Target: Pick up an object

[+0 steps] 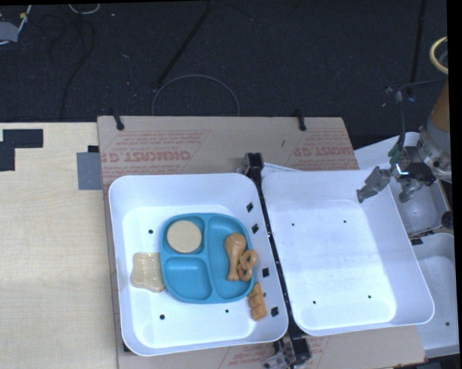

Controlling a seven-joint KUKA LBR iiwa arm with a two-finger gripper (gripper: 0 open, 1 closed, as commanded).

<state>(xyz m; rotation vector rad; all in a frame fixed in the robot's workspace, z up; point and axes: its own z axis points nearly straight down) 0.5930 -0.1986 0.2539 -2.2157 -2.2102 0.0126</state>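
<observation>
Right now our gripper [378, 181] hangs at three o'clock over the right bin's [349, 304] rim, its state unreadable, well apart from the pretzel [239, 255] lying on the blue plate [190, 283] in the left bin [133, 198].

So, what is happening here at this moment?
A robot arm reaches in from the right, and its gripper hangs over the upper right rim of the right bin, holding nothing that I can see. All the objects are in the left bin: a blue divided plate with a round cracker and a pretzel-like piece on it, a pale piece beside it. Nothing is picked up yet.
</observation>
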